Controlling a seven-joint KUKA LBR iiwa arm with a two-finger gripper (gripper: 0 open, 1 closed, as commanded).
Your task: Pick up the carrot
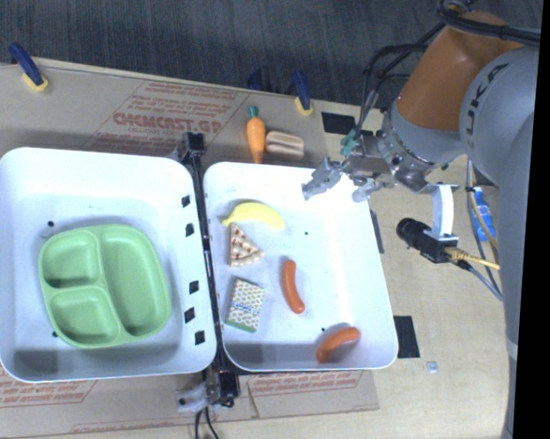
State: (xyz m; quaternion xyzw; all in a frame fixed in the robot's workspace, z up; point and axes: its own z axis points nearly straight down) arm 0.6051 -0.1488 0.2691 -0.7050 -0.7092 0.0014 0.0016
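Far left of the gripper: left bin [10,242] holds a green divided tray [104,284], sitting flat and nothing in its compartments. Not part of your pick.

The cardboard sheet [170,113] under both bins has red print; you can read "CHEMCAST GP" along the back edge, the smaller lines are too blurred to make out. Blue clamps [27,65] pin it to the bench, presumably so the bins don't slide when the arm pushes.

Your target, the carrot [255,136], is outside the bins, on the cardboard just behind the right bin's back rim. It lies left of the gripper and slightly farther back, orange body with green top pointing away from the bins. A tan block-like toy [285,145] lies just beside it on the gripper side, so a straight approach from the right meets that first.

The right bin [382,306] holds a banana [254,215], a pizza slice [244,246], a patterned cracker-like block [245,306], and two sausages [293,286], all in front of and below the gripper.

The gripper [339,179] hovers over the right bin's back edge, fingers spread, nothing between them. The pick hasn't started.

The arm shows part of the "KUKA" lettering at top right.
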